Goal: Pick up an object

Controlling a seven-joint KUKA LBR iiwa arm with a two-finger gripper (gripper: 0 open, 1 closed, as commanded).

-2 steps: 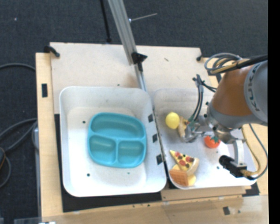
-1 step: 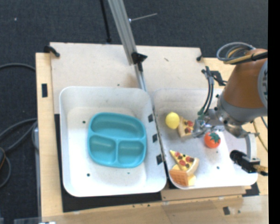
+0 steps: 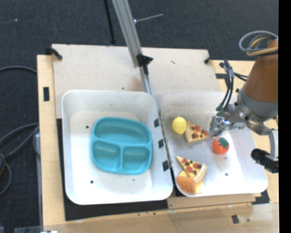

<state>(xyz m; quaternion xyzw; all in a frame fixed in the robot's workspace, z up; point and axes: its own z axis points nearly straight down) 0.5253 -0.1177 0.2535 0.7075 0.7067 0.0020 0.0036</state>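
The right bin (image 3: 242, 171) holds a yellow ball (image 3: 179, 125), a small pizza slice (image 3: 196, 133), a red tomato (image 3: 221, 145) and a larger pizza slice (image 3: 191, 174) near the front edge. My gripper (image 3: 216, 126) hangs low over the right bin, just right of the small pizza slice and just above the tomato. Its tip is close to the slice's right end. Whether it touches the slice I cannot tell.
A teal divided tray (image 3: 121, 145) lies in the left bin (image 3: 77, 178). A slanted metal pole (image 3: 131, 33) rises behind the bins. The arm's grey and orange body (image 3: 262, 91) covers the right bin's far right corner.
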